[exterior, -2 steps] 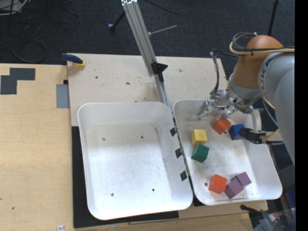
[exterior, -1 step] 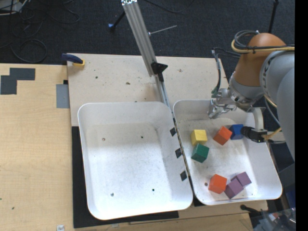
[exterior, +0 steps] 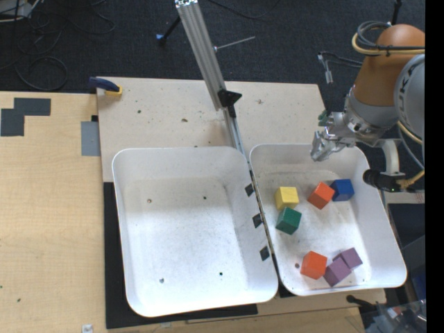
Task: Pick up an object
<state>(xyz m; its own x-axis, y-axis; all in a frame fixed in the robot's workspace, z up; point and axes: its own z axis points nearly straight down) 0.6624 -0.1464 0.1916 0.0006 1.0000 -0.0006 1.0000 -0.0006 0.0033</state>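
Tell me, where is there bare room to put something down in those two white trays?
The left bin is bare. In the right bin, blocks crowd the middle and near side; a free strip lies beyond the yellow block.

Robot lab: cables [exterior: 41, 61], workbench [exterior: 48, 207]

We are looking at two bins, the left bin [exterior: 187, 234] and the right bin [exterior: 374, 241], both seeming to be smooth white plastic with a faint sheen and dark speckles, resting on a pale, matt wooden bench [exterior: 41, 220]. The coloured cubes, among them the yellow cube [exterior: 286, 197] and the green cube [exterior: 288, 220], are appearing matt and smooth. The slanted rail [exterior: 205, 47] is showing as brushed grey metal, and the arm [exterior: 388, 68] is gleaming with a glossy orange band above grey casing.
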